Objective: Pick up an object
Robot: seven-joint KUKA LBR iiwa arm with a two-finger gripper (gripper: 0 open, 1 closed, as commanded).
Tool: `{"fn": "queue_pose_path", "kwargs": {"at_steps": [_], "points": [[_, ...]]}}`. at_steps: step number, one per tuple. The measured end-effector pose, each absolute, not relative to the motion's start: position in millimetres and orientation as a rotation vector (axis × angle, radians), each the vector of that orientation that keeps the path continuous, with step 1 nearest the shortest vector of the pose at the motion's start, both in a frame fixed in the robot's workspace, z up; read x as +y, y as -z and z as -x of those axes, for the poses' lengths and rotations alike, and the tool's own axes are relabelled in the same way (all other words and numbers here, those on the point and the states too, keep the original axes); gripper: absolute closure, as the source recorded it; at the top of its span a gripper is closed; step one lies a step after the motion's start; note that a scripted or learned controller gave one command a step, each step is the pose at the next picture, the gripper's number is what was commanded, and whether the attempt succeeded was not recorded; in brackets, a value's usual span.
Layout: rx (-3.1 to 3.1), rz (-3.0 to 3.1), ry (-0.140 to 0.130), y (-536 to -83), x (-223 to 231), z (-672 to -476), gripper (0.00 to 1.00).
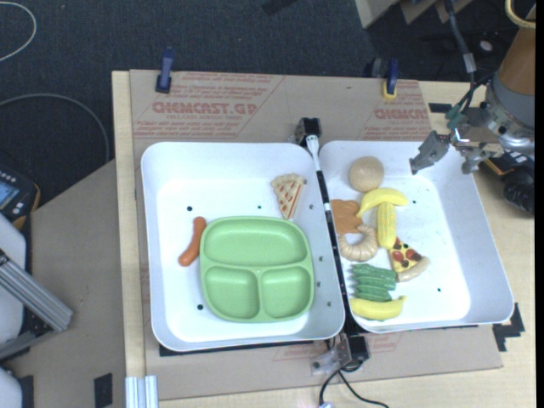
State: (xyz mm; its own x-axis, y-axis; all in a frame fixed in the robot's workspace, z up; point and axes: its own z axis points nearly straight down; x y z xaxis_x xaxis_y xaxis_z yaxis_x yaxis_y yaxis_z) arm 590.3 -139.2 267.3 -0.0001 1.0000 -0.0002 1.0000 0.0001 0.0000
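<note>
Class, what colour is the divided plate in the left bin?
Light green divided plate, seen in the camera view.

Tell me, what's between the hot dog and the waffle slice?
In the camera view, bare white bin floor lies between the hot dog and waffle slice; the green tray's corner sits just below.

The brown board (255, 100) under the bins reads "CHEMCAST GP" in red.

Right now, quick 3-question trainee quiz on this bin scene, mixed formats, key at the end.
1. True or false: the hot dog lies in the same bin as the green tray.
2. Which lies nearest the gripper? A) bread roll B) green beans C) waffle slice
3. Fill in: the pizza slice lies in the ___ bin.

Key: 1 true; 2 A; 3 right
</note>
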Motion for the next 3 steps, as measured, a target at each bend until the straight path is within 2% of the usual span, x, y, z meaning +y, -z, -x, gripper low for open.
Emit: {"fn": "queue_pose_path", "kwargs": {"at_steps": [1, 2, 3], "points": [[2.213, -2.22, -0.002, -336.1, -215.1, -558.8, 0.0], [2.217, -2.205, -0.015, -518.5, -156.0, -504.6, 0.0], [2.218, -2.215, -0.003, -520.7, -158.2, -506.5, 1.0]]}}
